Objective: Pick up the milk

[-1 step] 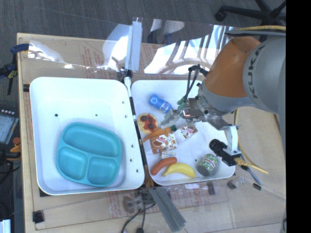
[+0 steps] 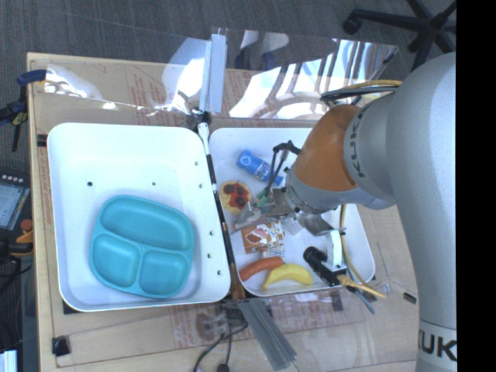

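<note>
Milk (image 2: 253, 163) lies in the right bin's (image 2: 358, 231) far-left part, long axis slanting, just up-left of the claw (image 2: 273, 200); claw state cannot be told.

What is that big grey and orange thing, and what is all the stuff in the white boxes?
That is a robot arm, grey metal with an orange band, reaching in from the right. One camera looks down on the bench from above. At the arm's end are its jaws, down in the right shallow white bin; I can't tell if they are open or shut, or whether they hold anything. In that bin lie toy foods: a small blue can, a round pizza slice with toppings, a flat red-and-white carton, maybe the milk, an orange sausage and a yellow banana. The left shallow white bin holds a turquoise plastic tray with three sections.
</note>
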